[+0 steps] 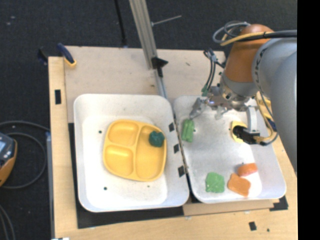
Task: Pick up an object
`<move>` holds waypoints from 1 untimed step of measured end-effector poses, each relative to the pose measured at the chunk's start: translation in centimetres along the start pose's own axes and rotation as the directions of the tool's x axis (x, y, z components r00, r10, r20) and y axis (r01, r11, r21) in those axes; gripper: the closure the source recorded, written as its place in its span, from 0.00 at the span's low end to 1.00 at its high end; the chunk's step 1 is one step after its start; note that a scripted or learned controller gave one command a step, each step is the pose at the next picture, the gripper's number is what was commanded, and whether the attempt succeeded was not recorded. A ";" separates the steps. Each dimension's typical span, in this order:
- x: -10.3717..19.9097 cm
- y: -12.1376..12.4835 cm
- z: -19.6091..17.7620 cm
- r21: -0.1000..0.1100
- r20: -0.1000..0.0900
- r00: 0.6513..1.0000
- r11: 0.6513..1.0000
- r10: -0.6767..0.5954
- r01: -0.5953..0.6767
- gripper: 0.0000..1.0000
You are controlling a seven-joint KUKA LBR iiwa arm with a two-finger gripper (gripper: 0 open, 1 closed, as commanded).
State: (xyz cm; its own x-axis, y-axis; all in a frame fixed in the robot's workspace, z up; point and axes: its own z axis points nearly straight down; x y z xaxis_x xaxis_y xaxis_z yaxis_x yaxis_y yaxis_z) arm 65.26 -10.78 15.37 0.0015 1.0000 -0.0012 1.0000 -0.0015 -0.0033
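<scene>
Bench: right bin [220, 149] centre bare; green block [188, 130] at left wall. Yellow tray [131, 154] holds green ball [157, 139]. Gripper [209, 108] spread, unladen.

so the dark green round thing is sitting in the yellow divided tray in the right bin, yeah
Not quite. The dark green round object is in the yellow divided plastic tray, but that tray sits in the left shallow white bin, not the right one. The camera view shows it.
</scene>
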 end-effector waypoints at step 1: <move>0.0 0.4 4.6 -0.012 -0.002 1.000 1.000 0.002 -0.002 0.00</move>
State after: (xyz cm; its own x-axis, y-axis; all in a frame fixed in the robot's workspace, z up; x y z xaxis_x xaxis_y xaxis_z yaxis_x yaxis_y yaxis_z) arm 65.61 -10.83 10.81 0.0032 1.0000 0.0012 1.0000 -0.0032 0.0090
